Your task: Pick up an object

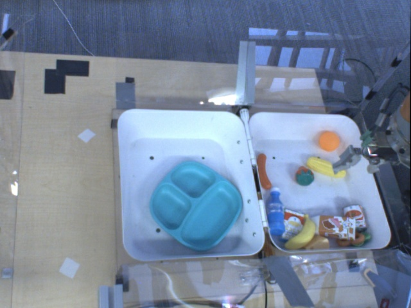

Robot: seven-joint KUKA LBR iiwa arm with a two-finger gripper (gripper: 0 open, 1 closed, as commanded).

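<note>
Camera view puts the gripper, jaw state impossible to tell, beside the yellow toy, which could roll off toward the green ball.

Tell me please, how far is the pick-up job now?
Nothing looks picked yet. The gripper sits low in the right bin, next to the yellow toy, with nothing seen between its fingers. Left to do: grasp an object and lift it out.
</note>
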